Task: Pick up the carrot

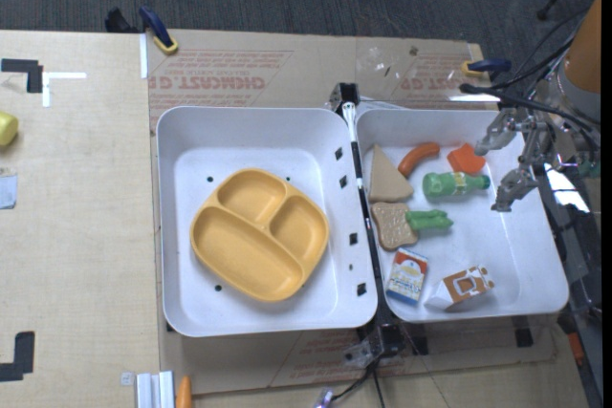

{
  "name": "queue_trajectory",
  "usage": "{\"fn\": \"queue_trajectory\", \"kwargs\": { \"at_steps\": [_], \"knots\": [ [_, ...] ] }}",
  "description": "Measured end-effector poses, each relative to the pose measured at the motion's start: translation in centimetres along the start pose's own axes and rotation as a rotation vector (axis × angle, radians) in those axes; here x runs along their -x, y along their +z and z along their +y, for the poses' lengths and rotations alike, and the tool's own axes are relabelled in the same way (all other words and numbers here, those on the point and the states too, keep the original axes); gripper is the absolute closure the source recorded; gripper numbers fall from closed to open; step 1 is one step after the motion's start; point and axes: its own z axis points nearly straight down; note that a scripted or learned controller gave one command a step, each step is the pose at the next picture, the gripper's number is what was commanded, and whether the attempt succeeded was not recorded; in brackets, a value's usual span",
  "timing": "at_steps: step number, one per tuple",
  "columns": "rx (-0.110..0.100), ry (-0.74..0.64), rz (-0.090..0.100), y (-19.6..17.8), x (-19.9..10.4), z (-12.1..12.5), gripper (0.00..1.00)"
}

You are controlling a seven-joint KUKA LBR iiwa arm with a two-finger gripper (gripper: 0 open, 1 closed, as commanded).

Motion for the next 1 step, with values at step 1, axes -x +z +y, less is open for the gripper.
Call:
{"fn": "queue_trajectory", "kwargs": {
  "at_steps": [1],
  "knots": [
    [0.0,-0.143,0.001,13.63,-1.95,1.57,0.0]
  ]
}}
